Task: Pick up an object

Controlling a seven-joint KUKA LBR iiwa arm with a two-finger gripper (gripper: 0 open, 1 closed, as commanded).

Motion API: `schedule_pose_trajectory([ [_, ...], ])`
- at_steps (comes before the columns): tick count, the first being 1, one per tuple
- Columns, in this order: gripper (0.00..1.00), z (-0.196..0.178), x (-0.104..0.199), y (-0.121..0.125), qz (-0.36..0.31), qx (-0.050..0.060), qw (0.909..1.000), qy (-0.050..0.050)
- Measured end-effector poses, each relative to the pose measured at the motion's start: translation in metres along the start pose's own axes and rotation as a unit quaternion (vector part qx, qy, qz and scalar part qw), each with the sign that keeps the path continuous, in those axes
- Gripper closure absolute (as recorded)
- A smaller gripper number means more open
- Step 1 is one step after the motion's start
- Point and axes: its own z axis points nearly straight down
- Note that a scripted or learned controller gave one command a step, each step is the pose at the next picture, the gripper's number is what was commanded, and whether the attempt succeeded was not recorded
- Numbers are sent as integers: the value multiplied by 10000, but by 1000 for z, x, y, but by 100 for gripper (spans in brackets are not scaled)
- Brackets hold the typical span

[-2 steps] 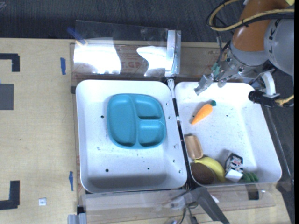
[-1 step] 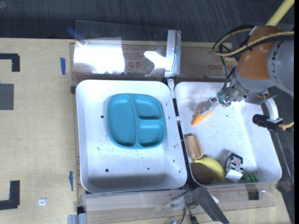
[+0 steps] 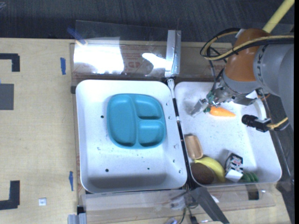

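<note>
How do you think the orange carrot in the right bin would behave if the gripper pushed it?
The carrot looks tapered and rounded, so it would probably roll or pivot. Its glossy look suggests rigid plastic, likely light and slippery.

Two smooth white plastic bins (image 3: 88, 125) are sitting on a pale, matt wood-grain worktop (image 3: 35, 125), the left one holding a matt blue plastic divided tray (image 3: 137, 120). A clear glossy sheet (image 3: 119, 55) behind them is catching glare, while the arm's orange band (image 3: 243, 62) is showing a soft sheen.
</note>
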Motion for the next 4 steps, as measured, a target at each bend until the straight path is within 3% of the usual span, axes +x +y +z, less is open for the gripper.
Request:
schedule_pose_trajectory([
  [1,0,1,-11,2,2810,8,9597,-6],
  [2,0,0,-26,-31,1625,26,9867,2],
  [3,0,-8,-59,-17,696,4,9976,-10],
  [4,0,0,-54,-59,-421,13,9991,14],
])
